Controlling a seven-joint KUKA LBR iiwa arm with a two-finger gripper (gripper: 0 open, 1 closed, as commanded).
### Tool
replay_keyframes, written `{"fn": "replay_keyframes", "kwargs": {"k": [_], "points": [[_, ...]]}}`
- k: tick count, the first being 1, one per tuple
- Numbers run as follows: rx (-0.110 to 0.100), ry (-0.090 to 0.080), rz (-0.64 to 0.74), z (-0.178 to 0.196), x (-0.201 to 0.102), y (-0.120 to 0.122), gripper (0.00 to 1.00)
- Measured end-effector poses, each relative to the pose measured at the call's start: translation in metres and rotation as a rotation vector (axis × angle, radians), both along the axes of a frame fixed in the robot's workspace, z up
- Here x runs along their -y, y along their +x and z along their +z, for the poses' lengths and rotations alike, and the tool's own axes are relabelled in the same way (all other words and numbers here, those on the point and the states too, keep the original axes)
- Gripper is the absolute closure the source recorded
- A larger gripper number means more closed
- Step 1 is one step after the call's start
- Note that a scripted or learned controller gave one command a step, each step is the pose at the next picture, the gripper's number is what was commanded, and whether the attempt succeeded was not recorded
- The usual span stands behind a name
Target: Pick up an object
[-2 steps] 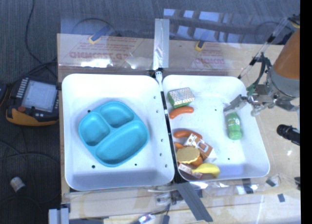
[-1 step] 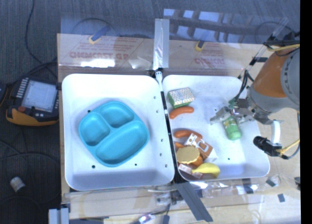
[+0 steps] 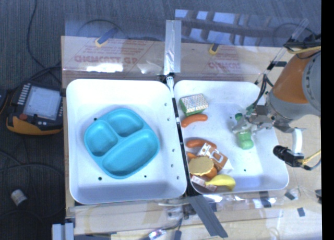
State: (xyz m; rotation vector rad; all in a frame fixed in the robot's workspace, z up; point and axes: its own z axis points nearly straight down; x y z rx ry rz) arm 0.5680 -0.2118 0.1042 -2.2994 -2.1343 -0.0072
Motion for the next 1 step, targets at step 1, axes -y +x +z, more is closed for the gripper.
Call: {"fn": "replay_keyframes", "kwargs": {"k": [1], "points": [[-0.002,-0.008,-0.048,0.114,-0.0248,-0.0167,1.0]]}}
